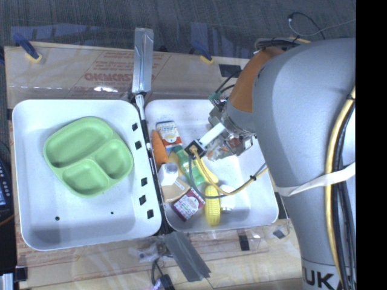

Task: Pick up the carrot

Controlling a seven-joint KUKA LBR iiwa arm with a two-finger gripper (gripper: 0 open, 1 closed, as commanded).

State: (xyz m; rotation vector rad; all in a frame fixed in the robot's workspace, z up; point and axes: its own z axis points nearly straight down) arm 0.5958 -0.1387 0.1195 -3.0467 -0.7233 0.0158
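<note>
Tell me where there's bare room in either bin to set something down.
Left bin: a broad bare strip between the green divided plate and the front wall. Right bin: a small bare patch by the back wall. Its left half is crowded: carrot, corn cob and red packet packed together.

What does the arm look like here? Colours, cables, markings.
Bulky, rounded grey arm with an orange band above the wrist. A yellow cable runs along its body, a pale strap crosses it, and partial black lettering shows near the base. The gripper is small and metallic.
</note>
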